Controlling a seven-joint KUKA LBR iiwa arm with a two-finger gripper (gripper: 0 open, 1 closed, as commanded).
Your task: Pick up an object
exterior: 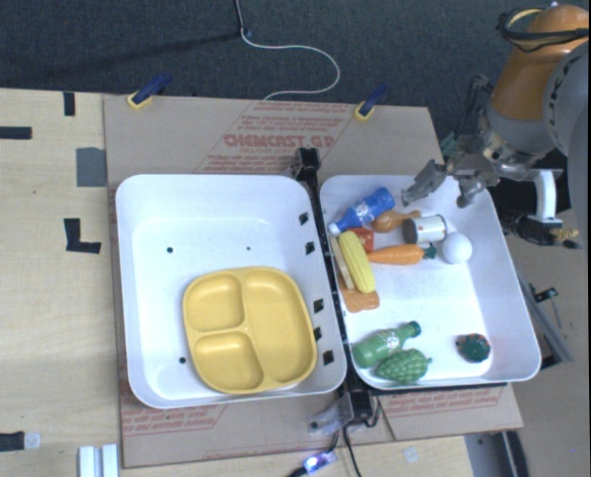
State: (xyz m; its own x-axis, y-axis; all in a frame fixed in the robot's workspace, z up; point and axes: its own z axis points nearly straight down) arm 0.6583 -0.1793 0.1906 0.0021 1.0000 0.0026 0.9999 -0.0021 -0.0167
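My gripper point(438, 197) hovers over the back edge of the right bin point(504, 266), open, with nothing between its fingers. Just below it lie a silver can point(426, 229) and a white ball point(457, 249). To their left are a blue bottle point(367, 209), a yellow corn cob point(356, 259) and an orange carrot point(396, 256). At the bin's front sit a green bottle point(384, 343), a bumpy green fruit point(404, 367) and a small dark green object point(472, 347).
The left bin point(156, 217) holds a yellow divided plate point(247, 328) at its front. Between the two bins runs a black hinge strip point(315, 237). A white cable point(285, 48) loops behind the bench.
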